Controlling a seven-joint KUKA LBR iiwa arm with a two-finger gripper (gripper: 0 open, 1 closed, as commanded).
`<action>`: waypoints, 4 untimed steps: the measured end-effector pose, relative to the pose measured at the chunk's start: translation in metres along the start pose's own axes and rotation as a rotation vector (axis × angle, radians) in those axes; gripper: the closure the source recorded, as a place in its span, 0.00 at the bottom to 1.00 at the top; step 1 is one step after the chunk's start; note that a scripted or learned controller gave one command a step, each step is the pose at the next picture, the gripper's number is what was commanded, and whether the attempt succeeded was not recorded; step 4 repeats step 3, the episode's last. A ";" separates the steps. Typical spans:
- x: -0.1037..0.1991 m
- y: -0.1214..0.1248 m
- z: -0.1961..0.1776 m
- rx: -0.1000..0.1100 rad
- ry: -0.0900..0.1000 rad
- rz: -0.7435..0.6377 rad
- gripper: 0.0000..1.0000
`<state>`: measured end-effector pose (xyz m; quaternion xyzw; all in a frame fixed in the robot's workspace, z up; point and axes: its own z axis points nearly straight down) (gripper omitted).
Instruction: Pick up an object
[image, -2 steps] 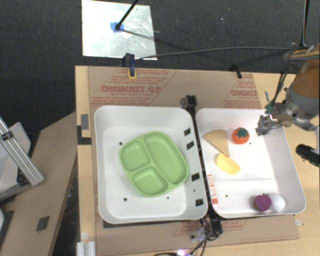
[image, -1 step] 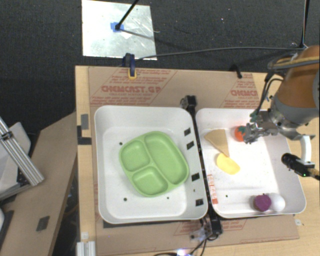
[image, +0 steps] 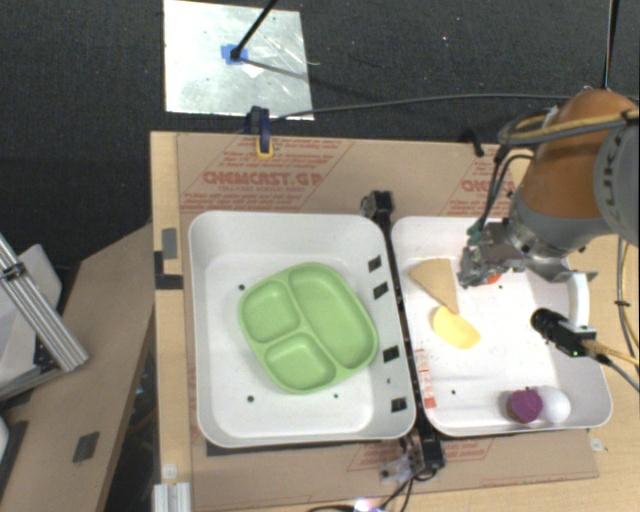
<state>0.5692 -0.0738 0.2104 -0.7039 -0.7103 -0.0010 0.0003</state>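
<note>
— So, where is the tool (image: 478, 268)?

— Over the right bin (image: 590, 400), at its far left part. It hangs from the grey arm (image: 570, 180) with the orange band, which comes in from the right. The tip is a dark cluster just right of the tan wedge (image: 436, 280).

— Open or closed?

— I cannot tell. The tip is too dark and small to make out, and nothing can be seen gripped in it.

— Which things lie in that bin?

— Three groups. The tan wedge lies near the bin's left wall; its long axis runs from far-left to near-right, with the broad end far and the narrow point toward the near side. Just beyond that point, touching or nearly so, lies a yellow piece (image: 456, 329), an oval whose long axis slants the same way. Well apart, in the near right corner, a purple ball (image: 524, 405) sits against a white ball (image: 553, 406), side by side.

— Is the tool touching the wedge?

— It is just beside the wedge's right edge; whether they touch cannot be settled from this angle.

— And the left bin (image: 215, 300)?

— It holds a green divided plate (image: 306, 325) with three compartments, lying flat at the middle, its long axis tilted from far-left to near-right.

— Anything else on the worktop (image: 300, 165)?

— Brown printed cardboard under both bins, and a blue-and-yellow clamp (image: 260, 132) at its far edge.
</note>
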 end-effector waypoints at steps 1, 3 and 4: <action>0.054 -0.008 -0.010 0.000 0.000 -0.001 1.00; 0.146 -0.049 -0.017 0.000 0.001 -0.001 1.00; 0.146 -0.049 -0.017 0.000 0.001 -0.001 1.00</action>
